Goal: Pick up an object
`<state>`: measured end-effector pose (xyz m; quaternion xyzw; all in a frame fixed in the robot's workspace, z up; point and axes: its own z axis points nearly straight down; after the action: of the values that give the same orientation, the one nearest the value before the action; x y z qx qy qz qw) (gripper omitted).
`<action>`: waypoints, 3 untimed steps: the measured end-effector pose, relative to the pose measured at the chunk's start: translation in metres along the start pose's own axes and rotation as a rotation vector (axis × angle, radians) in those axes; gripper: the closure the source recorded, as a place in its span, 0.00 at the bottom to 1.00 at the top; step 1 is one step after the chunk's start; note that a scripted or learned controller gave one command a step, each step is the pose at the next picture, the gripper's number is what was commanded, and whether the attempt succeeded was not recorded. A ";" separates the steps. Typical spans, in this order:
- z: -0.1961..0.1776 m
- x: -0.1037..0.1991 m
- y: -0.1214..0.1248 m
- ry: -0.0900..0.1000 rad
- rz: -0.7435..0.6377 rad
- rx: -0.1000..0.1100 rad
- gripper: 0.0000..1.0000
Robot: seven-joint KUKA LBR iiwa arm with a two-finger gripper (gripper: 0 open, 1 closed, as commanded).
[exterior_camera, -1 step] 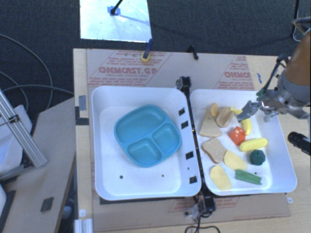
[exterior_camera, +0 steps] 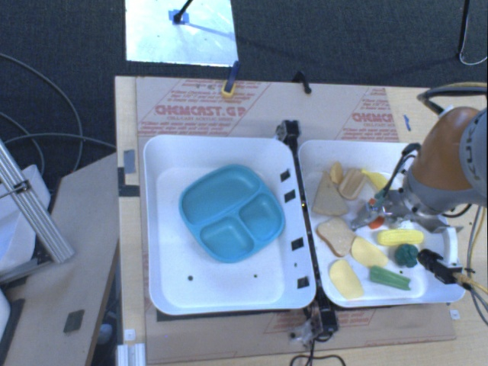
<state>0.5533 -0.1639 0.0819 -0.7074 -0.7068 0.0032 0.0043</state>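
I am hovering the claw [exterior_camera: 371, 213], its opening state indiscernible, over the right bin [exterior_camera: 320, 152], with the yellow banana [exterior_camera: 399, 237] lying just right, long axis crosswise.

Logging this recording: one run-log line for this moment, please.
arm: over right bin | hand: low among toy food | left bin: blue tray

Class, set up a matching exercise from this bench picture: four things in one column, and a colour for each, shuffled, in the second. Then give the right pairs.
Things:
1. divided plate in the left bin
2. long bean-like piece at the right bin's near edge
3. corn-shaped piece beside the gripper
4. bread slice

Colours:
A. yellow
B. tan
C. light blue
D. green

Pairs: 1-C, 2-D, 3-A, 4-B
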 end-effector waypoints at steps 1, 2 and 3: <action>-0.020 0.000 0.005 -0.003 -0.001 -0.015 1.00; -0.116 0.045 -0.037 -0.001 -0.007 -0.018 1.00; -0.126 0.105 -0.046 0.000 -0.010 -0.013 1.00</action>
<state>0.5083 -0.0593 0.2088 -0.7037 -0.7105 -0.0015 -0.0003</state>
